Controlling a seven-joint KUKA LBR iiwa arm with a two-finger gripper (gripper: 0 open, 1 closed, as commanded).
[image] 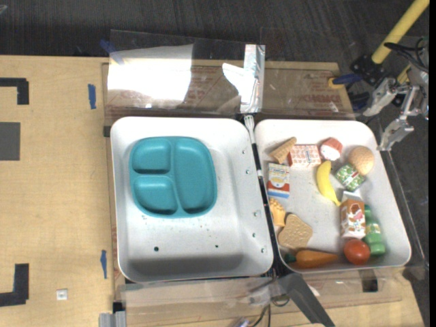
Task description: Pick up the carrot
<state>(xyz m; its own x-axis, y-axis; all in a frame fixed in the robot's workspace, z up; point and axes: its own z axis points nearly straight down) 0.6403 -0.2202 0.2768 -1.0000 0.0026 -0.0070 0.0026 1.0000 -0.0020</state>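
A: Orange plastic carrot (pixel 316 257), location?

B: Lying flat along the near edge of the right white bin (pixel 394 203), between a brown toast slice (pixel 296 231) and a red tomato (pixel 356 251).

A: Left bin (pixel 235 203)?

B: Holds a teal three-compartment plate (pixel 173 176).

A: Gripper (pixel 398 107)?

B: At the far right, beyond the right bin's upper corner, well apart from the carrot. Whether it is apart or together, I cannot tell.

Robotics lab, taped plywood bench (pixel 54 203), two white bins (pixel 136 264), clear plexi shield (pixel 170 80), toy food.
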